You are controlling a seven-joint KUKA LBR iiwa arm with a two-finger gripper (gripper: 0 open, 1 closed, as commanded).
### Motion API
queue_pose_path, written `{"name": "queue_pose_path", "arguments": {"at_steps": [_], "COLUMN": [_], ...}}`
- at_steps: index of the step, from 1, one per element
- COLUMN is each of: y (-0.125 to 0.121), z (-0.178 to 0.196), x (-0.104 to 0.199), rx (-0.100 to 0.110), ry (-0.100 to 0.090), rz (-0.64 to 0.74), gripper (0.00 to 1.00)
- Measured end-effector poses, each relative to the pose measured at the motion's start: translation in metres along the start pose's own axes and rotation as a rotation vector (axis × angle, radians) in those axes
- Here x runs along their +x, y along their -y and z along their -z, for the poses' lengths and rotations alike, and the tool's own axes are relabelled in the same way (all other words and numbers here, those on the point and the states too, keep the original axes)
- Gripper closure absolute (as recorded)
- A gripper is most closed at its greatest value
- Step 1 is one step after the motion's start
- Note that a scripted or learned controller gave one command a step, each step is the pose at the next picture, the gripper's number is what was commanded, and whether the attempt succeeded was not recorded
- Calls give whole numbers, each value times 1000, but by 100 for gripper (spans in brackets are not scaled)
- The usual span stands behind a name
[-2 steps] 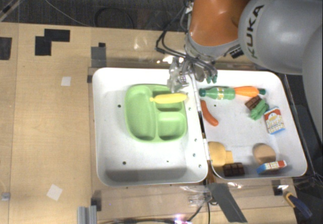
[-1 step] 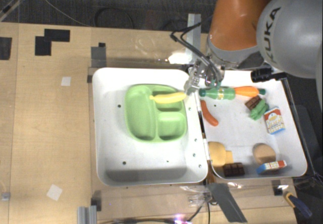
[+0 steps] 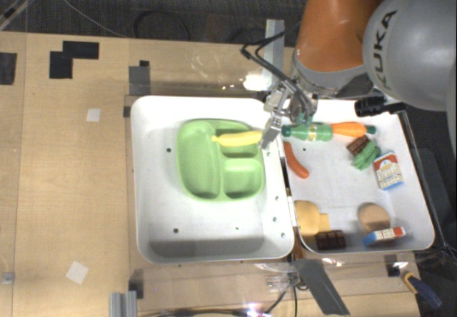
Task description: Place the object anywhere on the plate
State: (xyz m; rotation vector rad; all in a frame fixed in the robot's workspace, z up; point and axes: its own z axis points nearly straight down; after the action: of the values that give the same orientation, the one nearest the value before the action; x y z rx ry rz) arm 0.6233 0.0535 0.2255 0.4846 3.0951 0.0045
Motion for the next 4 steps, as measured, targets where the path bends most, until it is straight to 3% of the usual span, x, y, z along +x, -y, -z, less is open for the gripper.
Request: {"name": "queue_pose_path", "arguments": {"at_steps": [1, 2, 3, 4], "y": [-1, -58, -30, -30], "z": [13, -41, -39, -39], "x": [-2, -14, 4, 5], "rx": [-4, 1, 0, -1], "ry": [9, -4, 0, -1], "rz": [2, -157, 210, 210], "gripper": [100, 100, 100, 0]}}
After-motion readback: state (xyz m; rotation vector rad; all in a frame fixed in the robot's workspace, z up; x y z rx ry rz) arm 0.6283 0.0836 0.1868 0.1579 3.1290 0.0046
